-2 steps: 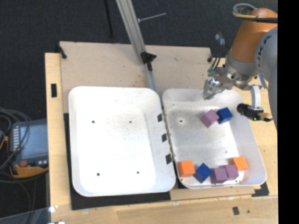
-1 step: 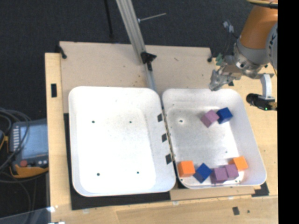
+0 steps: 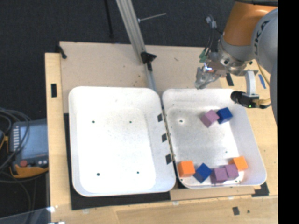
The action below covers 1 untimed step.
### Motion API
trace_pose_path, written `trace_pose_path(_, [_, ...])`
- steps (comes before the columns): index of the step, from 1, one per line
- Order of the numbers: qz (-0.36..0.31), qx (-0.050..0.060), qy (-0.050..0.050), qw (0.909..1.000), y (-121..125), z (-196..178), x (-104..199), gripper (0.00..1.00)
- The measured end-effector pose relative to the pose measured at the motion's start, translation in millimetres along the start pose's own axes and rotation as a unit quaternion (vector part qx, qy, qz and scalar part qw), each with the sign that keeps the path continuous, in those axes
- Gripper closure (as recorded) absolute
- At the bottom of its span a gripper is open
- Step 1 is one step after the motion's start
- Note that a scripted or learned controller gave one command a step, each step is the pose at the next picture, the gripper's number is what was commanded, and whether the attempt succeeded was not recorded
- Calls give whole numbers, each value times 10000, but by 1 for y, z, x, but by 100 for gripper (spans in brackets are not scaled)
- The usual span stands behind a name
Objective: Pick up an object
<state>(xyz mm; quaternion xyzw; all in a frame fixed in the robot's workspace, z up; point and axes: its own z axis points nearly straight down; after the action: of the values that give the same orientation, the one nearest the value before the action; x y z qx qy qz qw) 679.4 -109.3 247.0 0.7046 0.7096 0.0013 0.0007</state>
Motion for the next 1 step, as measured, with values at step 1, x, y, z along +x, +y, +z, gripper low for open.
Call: trace_pose_path(1, [7,16,-3,10000,-10,5,47,100])
